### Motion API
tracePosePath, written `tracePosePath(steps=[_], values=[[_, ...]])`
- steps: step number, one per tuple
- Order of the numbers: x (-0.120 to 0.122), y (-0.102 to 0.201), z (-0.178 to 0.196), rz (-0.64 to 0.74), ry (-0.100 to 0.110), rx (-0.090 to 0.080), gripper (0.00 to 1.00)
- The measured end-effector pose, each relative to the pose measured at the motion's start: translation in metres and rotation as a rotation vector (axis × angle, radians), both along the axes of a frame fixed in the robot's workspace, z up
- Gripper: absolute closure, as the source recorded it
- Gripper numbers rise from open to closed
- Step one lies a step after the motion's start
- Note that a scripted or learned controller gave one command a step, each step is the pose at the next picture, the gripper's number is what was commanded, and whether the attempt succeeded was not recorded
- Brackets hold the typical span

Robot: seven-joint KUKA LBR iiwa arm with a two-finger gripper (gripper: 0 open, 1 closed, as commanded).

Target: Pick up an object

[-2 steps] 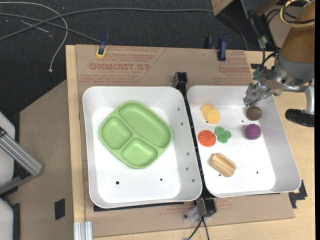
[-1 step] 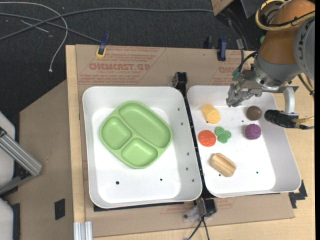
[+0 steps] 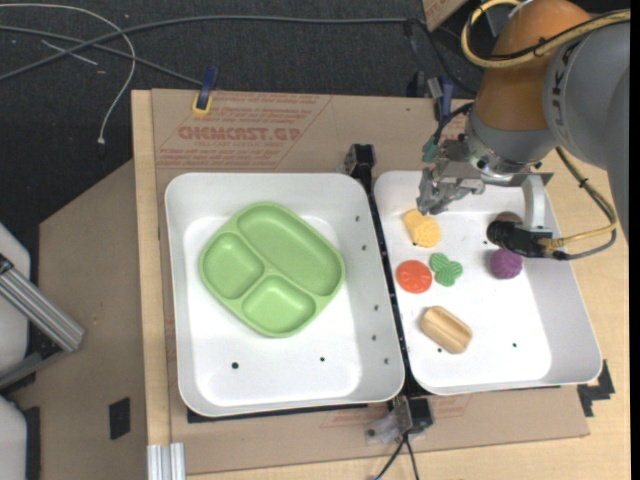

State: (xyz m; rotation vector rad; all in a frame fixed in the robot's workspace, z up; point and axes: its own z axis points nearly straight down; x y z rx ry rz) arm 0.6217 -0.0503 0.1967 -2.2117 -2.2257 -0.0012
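Bins are sitting side by side on a brown board; the left bin (image 3: 190, 363) is holding a green divided plate (image 3: 271, 268) with three compartments, lying a little toward the bin's upper left; the right bin (image 3: 540, 363) is holding the small toy objects and the arm's working end. The grey arm (image 3: 590, 78) with its orange band is reaching in from the upper right, and the gripper (image 3: 432, 206) is hanging over the upper left part of the right bin, its tip pointing down just above a yellow object (image 3: 424, 229); whether the tip is touching that object cannot be told, and whether the claw is apart or together cannot be told either, since it is too small and dark here. A red round object (image 3: 414, 276) is lying below the yellow one, with a green object (image 3: 446, 269) just beside it on its right; a tan bread-like piece (image 3: 445, 328) is lying further down, apart from both; a purple object (image 3: 505, 263) is sitting toward the middle right of the bin, near a black fitting with a yellow cable.
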Motion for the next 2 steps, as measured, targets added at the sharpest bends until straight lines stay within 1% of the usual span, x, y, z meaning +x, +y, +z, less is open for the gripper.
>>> tracePosePath(steps=[2], values=[[0.012,0.12,0.003,0.001,-0.004,0.0,1.0]])
